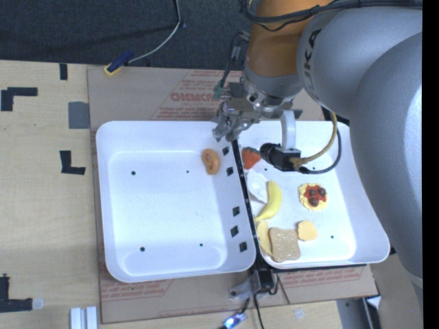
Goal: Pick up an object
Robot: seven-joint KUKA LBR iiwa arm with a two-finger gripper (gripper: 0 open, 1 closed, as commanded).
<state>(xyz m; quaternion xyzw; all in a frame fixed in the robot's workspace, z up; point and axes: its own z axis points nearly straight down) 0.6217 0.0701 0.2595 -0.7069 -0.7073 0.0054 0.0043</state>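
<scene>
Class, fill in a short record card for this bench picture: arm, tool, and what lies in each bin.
arm: grey with orange band, reaching in from the right
tool: above the divide between the bins
left bin: orange-brown piece near its right wall
right bin: banana, bread slice, small tart with dark berries, red piece

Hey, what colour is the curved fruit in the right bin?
Yellow; the banana shows clearly in the camera view.

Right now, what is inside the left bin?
Inside the left bin I see one small orange-brown food piece, lying near its right wall. The gripper hangs over that wall's far end and covers the corner below it, so what lies there cannot be seen.
</scene>
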